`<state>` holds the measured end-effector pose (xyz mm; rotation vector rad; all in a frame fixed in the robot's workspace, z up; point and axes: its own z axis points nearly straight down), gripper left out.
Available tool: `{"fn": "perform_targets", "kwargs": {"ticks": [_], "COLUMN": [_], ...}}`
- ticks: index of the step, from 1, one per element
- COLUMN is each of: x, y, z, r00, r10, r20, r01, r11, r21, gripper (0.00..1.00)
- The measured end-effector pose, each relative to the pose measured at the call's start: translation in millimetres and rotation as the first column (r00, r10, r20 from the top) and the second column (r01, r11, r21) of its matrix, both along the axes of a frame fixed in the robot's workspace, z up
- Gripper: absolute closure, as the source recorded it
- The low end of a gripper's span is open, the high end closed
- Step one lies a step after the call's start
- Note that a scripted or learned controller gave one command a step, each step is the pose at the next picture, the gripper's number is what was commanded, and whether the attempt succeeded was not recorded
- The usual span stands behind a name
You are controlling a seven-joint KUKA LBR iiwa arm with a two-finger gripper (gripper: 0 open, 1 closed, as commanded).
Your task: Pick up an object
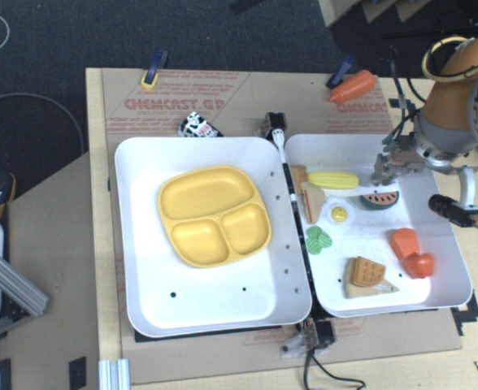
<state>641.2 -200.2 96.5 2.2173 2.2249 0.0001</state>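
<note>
The right bin [442, 287] holds several toy foods. A yellow corn cob [332, 180] lies at the back left, and a watermelon slice [380, 198] lies just right of it. Also there are a fried egg [337, 214], a green leaf [317, 239], a waffle wedge [366, 274], a red pepper [410, 251] and a bread slice [308, 197] by the left wall. My gripper [382, 174] hangs low at the back of this bin, right above the watermelon slice and at the corn's right end. Nothing visible is lifted.
The left bin [141, 242] holds a yellow divided plate [215, 215]. The arm [450, 112] comes in over the right bin's back right corner. An orange clamp [351, 86] and a small black-and-white item [197, 125] sit on the bench behind the bins.
</note>
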Motion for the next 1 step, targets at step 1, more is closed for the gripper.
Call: {"fn": "perform_targets", "kwargs": {"ticks": [1], "x": [0.1], "y": [-2.8], "z": [43.6], "r00": [1.000], "r10": [-0.004], "r20": [0.006], "r01": [0.004], "r11": [1.000], "r21": [-0.002], "gripper": [1.00]}}
